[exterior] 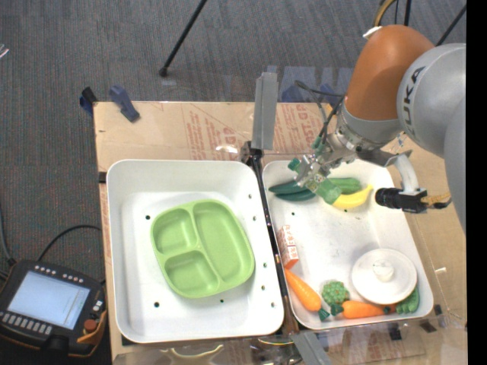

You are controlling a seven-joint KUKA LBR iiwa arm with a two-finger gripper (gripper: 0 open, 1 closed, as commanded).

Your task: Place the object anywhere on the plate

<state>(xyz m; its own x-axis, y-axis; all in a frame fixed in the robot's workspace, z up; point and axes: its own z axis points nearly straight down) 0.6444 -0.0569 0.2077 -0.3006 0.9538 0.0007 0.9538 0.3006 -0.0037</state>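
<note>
1. Left white shallow bin: a light green three-compartment plastic plate lies at its centre.
2. Right white shallow bin, near edge: two orange toy carrots, a green toy broccoli and a round white lid.
3. Right bin, far end: a dark green toy pod, a green toy vegetable and a yellow toy banana lie clustered together.
4. The two-finger gripper is low over this cluster, beside the dark green pod; whether its fingers are spread or pinching cannot be told.
</note>
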